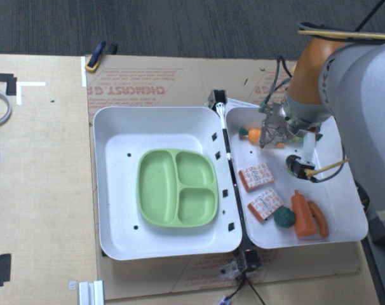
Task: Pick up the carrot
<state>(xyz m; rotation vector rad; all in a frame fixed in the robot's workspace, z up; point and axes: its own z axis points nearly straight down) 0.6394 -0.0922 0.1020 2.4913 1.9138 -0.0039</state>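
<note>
Reaching in from three o'clock, the arm had its gripper (pixel 270 136) low in the twelve o'clock end of the right bin (pixel 335 192). How far it stood open could not be told from above, as the wrist hid most of it, and nothing could be said to be held.

Orange showed on both sides of the tool: a stub at its nine o'clock (pixel 254 134), tipped by a small green bit, and a sliver at its four o'clock. This read as the carrot lying across and under the gripper, though the middle was hidden.

Judged from that, the step in hand was the grasp itself. To do it well, the gripper needed to straddle the carrot across its narrow width, near the middle rather than the tapered end, and sit low enough to catch the body instead of skimming the top. It should close before any lift, then rise straight up, since the bin wall stood near at twelve o'clock.

Further out, toward six o'clock, lay two cracker packets (pixel 256 176), then a green lump (pixel 284 217) touching a longer orange piece (pixel 300 216). That piece could be mistaken for the target. At nine o'clock, the left bin (pixel 116 170) held a green divided plate (pixel 178 188).
</note>
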